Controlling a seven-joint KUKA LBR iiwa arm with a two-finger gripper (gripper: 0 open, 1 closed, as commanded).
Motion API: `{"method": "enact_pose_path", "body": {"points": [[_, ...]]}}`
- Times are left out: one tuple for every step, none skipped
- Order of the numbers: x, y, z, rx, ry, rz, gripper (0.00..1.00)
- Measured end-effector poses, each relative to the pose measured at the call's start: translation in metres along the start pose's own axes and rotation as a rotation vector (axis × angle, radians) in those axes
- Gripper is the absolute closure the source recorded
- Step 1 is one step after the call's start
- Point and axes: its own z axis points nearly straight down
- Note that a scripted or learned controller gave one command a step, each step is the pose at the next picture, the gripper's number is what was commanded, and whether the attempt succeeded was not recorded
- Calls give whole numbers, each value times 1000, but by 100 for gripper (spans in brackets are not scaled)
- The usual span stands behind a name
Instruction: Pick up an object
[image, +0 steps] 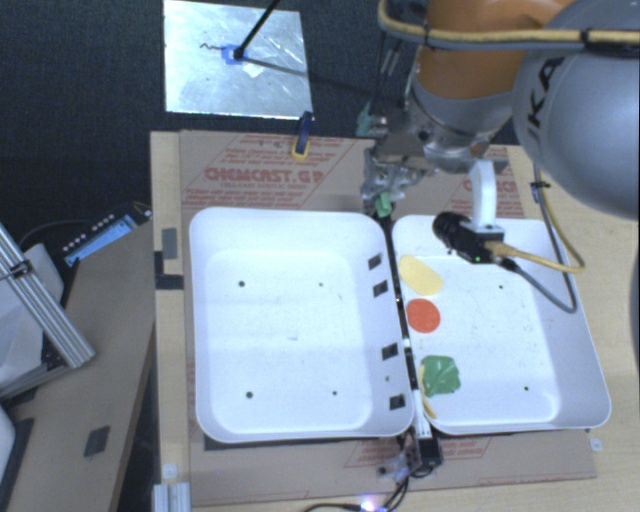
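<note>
Three small objects lie along the left side of the right bin (560, 340): a pale yellow piece (420, 275), an orange-red disc (423, 317) below it, and a green leafy piece (440, 375) nearest the front. My gripper (383, 200) hangs from the grey and orange arm over the rear end of the ridge between the two bins, behind and to the left of the yellow piece. A small green spot shows at its tip; what it is I cannot make out.
The left bin (290, 330) sits beside the right one, joined by black clips (385, 320). A black device (465, 238) with a yellow cable (545, 265) hangs over the right bin's rear. A yellow-blue clamp (301, 140) stands behind the bins.
</note>
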Motion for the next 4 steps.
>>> {"method": "enact_pose_path", "body": {"points": [[86,-14,-51,13,-1,-1,100],[105,-38,-169,6,1,4,100],[13,-69,-163,18,-7,19,100],[-112,-87,-164,17,-10,24,100]]}}
